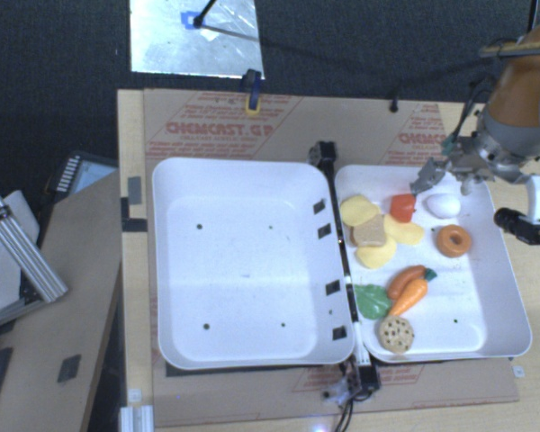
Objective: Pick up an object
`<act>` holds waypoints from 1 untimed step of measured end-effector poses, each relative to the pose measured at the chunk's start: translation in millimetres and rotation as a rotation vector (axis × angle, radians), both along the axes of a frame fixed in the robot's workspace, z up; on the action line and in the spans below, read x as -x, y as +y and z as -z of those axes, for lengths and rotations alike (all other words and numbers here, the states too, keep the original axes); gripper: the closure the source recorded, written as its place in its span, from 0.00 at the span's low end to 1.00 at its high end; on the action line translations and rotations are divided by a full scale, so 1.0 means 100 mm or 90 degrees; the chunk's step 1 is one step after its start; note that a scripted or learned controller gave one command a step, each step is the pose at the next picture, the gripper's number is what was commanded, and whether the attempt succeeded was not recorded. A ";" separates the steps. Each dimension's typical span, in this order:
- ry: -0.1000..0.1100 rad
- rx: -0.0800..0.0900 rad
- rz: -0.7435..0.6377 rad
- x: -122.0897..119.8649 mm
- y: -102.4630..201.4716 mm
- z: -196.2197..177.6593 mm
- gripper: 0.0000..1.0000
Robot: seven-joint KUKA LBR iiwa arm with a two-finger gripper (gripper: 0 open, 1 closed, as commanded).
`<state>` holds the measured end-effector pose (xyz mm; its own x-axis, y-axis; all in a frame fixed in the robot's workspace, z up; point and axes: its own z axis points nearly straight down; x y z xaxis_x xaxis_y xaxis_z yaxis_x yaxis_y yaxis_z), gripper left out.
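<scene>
Toy food pieces are lying clustered in the right bin (508,318), well apart from its far right wall; the left bin (243,259) is sitting just beside it on the tabletop (81,241). Going left to right: yellow slices (358,211) and a tan bread piece (370,232) are touching and overlapping one another, with a green leaf (371,301) and a speckled cookie (396,334) lying nearer the front rim. An orange carrot (408,288) is lying tilted beside the leaf. A red block (402,207), a white egg (444,205) and a ring doughnut (453,240) are sitting toward the back right.

The gripper (445,176) is hanging above the back of the right bin, close over the red block and the egg. Whether the fingers are parted or closed cannot be told at this slant; nothing is visible between them.

Judgement: these pieces are looking like light, stiff, smooth plastic, likely to slip under a poor pinch. The egg, being rounded, is likely to squirt out unless taken across its widest middle. The red block, offering flatter sides, seems the safer hold, taken across opposite faces. The overlapping slices are looking too flat and crowded for a clean grip.
</scene>
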<state>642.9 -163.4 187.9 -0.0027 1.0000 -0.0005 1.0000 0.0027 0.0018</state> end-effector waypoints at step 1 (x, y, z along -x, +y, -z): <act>0.006 -0.002 -0.002 -0.24 0.08 1.10 0.00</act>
